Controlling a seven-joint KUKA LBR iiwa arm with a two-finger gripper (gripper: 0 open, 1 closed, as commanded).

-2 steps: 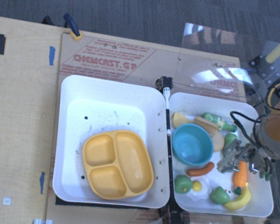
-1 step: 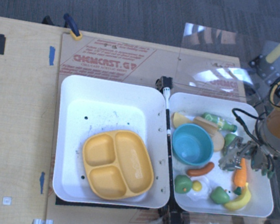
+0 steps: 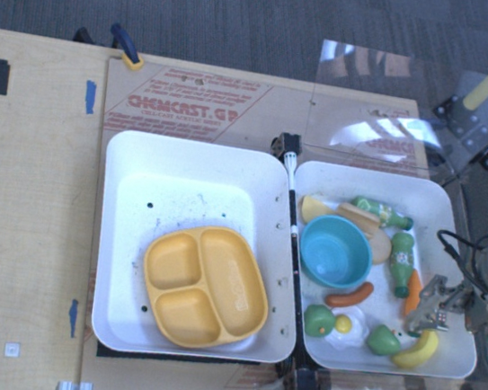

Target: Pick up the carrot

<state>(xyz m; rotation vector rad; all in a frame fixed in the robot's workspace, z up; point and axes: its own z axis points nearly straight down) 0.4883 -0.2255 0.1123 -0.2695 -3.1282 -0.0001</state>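
Over the right bin's [image 3: 465, 234] far right edge the gripper [image 3: 432, 310] is hanging low, just beside the carrot [image 3: 413, 293], with the arm reaching in from the right. I cannot tell how its hand is set; the metal parts are blurring into the clutter there. The carrot is lying lengthwise by the bin's right wall, below a green bottle [image 3: 402, 260] and above a yellow banana [image 3: 419, 350]; whether the gripper is touching it I cannot tell. Sharing that bin, a blue bowl [image 3: 335, 252] is sitting near the divider, a red sausage [image 3: 349, 295] is lying just below it, and a fried egg [image 3: 344, 326] is resting between 2 green vegetables [image 3: 318, 320]. Across the divider, the left bin [image 3: 138, 174] is bearing a yellow tray [image 3: 204, 285] with 3 compartments, tilted toward its lower right corner.
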